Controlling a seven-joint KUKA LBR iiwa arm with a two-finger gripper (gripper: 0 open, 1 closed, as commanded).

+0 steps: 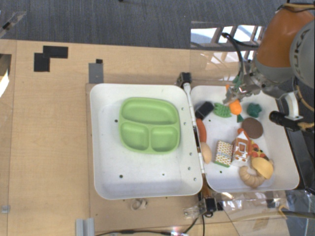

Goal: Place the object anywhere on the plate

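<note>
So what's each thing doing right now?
Green plate: flat in the left bin, nothing on it.
Tool: down over the right bin, just above the orange toy.
Orange toy: lying in the right bin.
Croissant: lying in the right bin.

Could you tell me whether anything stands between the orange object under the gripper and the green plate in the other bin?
The orange object lies in the right bin, below the gripper. Toward the green plate lie a green toy, a black block and the two bins' adjoining rims; lifting over them should clear the way.
</note>
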